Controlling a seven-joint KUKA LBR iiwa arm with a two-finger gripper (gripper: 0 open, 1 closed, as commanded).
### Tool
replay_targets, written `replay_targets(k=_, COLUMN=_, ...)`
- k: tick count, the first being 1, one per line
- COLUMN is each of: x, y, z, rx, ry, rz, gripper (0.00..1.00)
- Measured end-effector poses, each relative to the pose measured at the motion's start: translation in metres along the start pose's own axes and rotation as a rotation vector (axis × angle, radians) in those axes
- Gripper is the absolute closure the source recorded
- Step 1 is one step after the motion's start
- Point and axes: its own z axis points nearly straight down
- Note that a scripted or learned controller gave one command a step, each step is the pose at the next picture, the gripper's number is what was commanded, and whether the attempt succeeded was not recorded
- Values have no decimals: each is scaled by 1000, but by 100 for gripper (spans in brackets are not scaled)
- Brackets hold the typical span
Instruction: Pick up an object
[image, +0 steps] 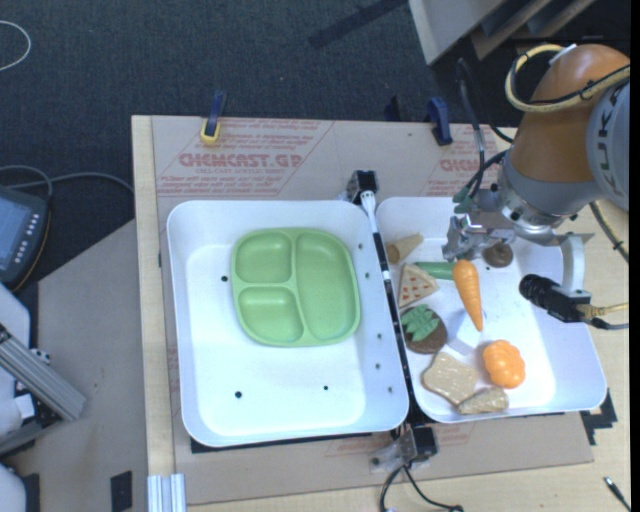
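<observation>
The carrot (468, 292) hangs upright over the right bin (570, 372), its top pinched in the gripper (466, 252). Below lie a pizza slice (415, 286), a cookie (424, 328), bread (450, 376) and an orange pepper (503, 363). In the left bin (200, 330) sits a green divided plate (296, 286) with open floor around it. The board (300, 155) behind reads "CHEMCAST".

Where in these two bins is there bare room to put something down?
Left bin: bare white floor all around the green tray, widest in front of it. Right bin: crowded with the carrot, the orange piece and the bread pieces, with the gripper above; a bare strip borders its right wall.
</observation>
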Motion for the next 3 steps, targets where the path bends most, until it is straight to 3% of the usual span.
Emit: replay_targets(k=3, x=-4, y=7, z=-18, rx=-6, ry=-1, rz=0, gripper=100)
